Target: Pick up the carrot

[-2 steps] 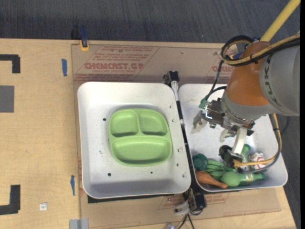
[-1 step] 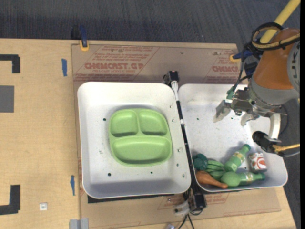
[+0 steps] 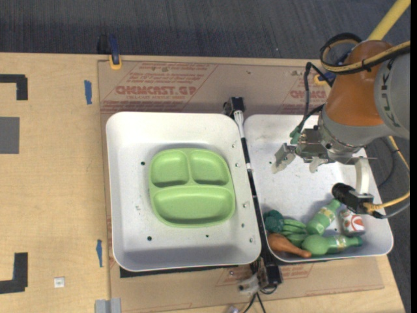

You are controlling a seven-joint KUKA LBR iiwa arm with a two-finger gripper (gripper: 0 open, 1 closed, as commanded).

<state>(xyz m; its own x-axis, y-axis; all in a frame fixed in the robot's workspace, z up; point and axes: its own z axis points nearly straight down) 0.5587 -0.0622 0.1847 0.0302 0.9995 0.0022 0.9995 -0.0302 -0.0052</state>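
The carrot is orange and lies at the near left corner of the right bin, its dark green leafy top just behind it. My gripper hangs over the middle of that bin, well behind the carrot and apart from it. Its fingers are spread open with nothing between them.
Beside the carrot on its right lie two green bottles and a white and red can, all crowded along the bin's near edge. The left bin holds a green divided plate.
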